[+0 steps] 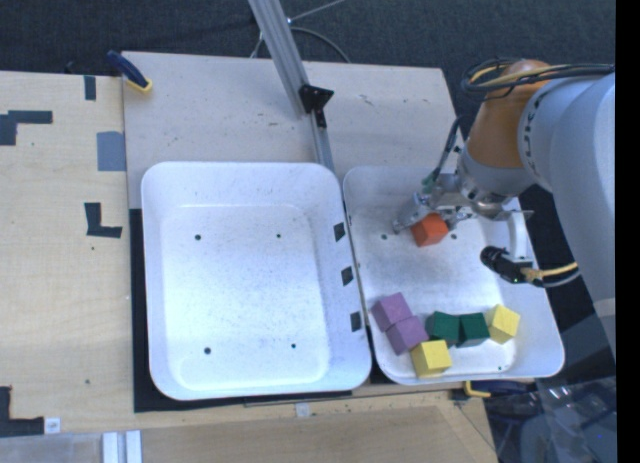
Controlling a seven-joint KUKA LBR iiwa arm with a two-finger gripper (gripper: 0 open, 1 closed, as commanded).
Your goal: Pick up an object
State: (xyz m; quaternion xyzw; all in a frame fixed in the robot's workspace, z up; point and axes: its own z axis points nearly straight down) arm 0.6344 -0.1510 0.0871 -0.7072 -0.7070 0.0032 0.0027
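Note:
My gripper hangs over the upper middle of the right bin, reaching in from the right under the grey and orange wrist. An orange block sits between its two fingertips, and the gripper is shut on it. Whether the block rests on the bin floor or is raised slightly is hard to tell. Along the bin's near edge lie two purple blocks, a yellow block, two green blocks and another yellow block.
The left bin stands beside the right one, sharing a raised rim. A slanted metal pole runs down to the bins' far edge. A black cable loops off the wrist over the right bin's right side.

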